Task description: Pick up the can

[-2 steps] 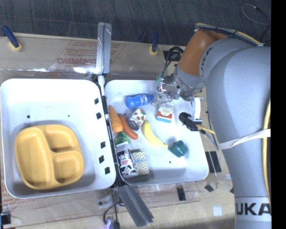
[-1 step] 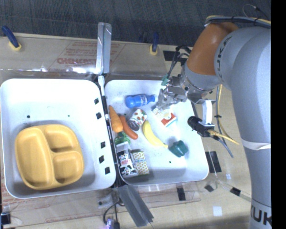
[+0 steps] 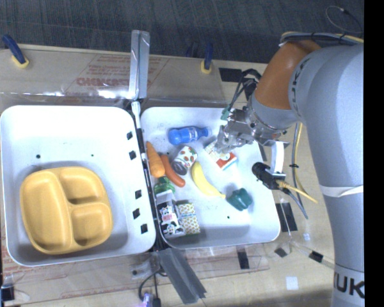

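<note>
Cartons (image 3: 178, 218) at right bin's (image 3: 264, 230) near edge. Farther in, banana (image 3: 205, 181), carrot (image 3: 155, 160), can (image 3: 185, 158) lying mid-bin. Gripper (image 3: 229, 141) hovering just right of can; grip state indiscernible. Blue bottle (image 3: 185, 135) farthest.

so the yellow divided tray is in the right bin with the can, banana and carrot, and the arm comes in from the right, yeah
Not quite. The camera view shows the yellow divided tray in the left bin, alone. The can, banana and carrot lie in the right bin, and the arm does come in from the right.
</note>
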Available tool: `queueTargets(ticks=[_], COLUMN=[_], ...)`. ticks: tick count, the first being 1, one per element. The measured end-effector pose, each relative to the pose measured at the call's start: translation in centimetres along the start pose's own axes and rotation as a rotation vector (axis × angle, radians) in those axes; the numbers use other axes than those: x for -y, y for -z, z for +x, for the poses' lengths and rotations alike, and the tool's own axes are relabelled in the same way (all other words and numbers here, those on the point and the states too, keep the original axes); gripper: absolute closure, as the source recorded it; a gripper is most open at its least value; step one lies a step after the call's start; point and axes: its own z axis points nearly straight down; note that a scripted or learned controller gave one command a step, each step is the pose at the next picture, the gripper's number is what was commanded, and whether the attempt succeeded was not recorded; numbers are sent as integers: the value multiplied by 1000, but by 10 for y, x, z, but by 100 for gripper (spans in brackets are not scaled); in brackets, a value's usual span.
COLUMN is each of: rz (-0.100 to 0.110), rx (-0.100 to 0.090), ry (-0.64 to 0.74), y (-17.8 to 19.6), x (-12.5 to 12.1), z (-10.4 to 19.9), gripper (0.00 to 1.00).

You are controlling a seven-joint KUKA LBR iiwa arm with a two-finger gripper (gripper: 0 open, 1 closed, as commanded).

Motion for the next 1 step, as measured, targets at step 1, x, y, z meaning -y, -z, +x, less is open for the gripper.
queueTargets(ticks=[1], rz=[-14], rx=[1], ry=[-3], y=[-53], x=[-21], z=[1], gripper=[100])
